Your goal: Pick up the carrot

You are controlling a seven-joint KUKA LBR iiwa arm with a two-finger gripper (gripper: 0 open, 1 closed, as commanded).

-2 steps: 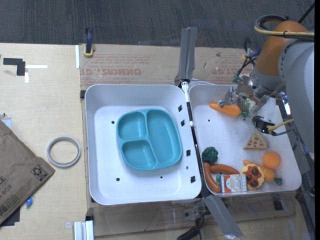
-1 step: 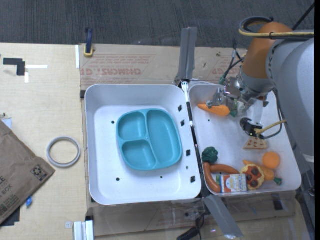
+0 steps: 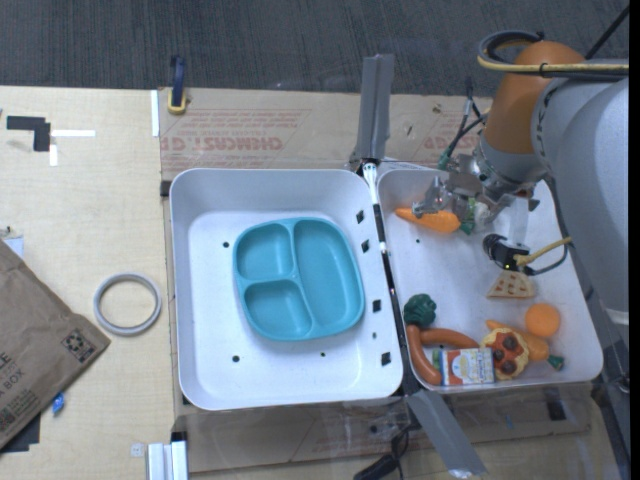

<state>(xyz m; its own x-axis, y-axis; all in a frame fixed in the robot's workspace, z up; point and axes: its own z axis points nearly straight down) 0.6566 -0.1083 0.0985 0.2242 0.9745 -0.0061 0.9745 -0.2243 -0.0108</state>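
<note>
One carrot (image 3: 432,220) (beside gripper (image 3: 447,200)).

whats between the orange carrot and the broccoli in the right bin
In the camera view, only bare white bin floor lies between the orange toy carrot and the dark green toy broccoli.

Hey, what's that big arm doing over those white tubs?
The arm's end effector is down in the right bin, right at a toy carrot near the back. Other toy food sits at that bin's front. The left bin has a blue divided plate.
</note>
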